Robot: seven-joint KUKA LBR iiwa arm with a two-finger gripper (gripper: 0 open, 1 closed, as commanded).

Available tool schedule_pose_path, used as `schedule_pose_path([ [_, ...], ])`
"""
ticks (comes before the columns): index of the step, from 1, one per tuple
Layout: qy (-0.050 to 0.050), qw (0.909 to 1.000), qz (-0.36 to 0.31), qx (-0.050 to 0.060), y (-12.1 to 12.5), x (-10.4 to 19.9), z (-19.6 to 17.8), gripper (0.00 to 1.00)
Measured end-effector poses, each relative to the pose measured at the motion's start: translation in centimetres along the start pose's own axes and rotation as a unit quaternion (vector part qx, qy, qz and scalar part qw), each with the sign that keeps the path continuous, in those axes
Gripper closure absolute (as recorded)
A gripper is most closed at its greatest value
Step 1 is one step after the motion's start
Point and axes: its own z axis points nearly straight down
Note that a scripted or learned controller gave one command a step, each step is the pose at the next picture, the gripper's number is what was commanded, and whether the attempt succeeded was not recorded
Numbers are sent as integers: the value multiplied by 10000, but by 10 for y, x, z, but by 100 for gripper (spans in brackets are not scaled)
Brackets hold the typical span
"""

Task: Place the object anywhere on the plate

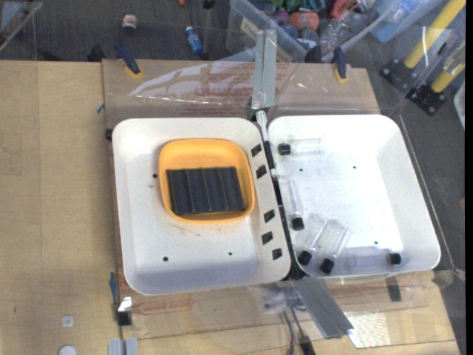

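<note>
An orange plate (pixel 208 152) lies in the left white bin (pixel 140 257). A dark ribbed rectangular object (pixel 205 191) rests flat on the plate, covering most of its middle and near part. Several clear tubes with black caps lie in the right white bin (pixel 384 168): one (pixel 299 148) near the back left, one (pixel 292 205) along the left wall, and a cluster (pixel 329 242) at the near left, with another (pixel 369 259) against the near wall.
A metal divider (pixel 264 72) stands upright at the back between the bins. A clear tub of colourful toys (pixel 325 6) sits behind the bench. Yellow and black gear (pixel 436 43) is at the far right.
</note>
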Motion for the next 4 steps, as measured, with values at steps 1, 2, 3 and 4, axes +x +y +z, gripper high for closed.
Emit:
schedule_pose_path([
  [1, 21, 9999, 163, 3, -5, 3, 0, 100],
  [2, 19, 9859, -1671, 2, -4, 5, 0, 100],
  [3, 21, 9330, -3598, -8, -7, 8, -1, 100],
  [4, -7, 8689, -4950, -13, 1, 0, -1, 100],
])
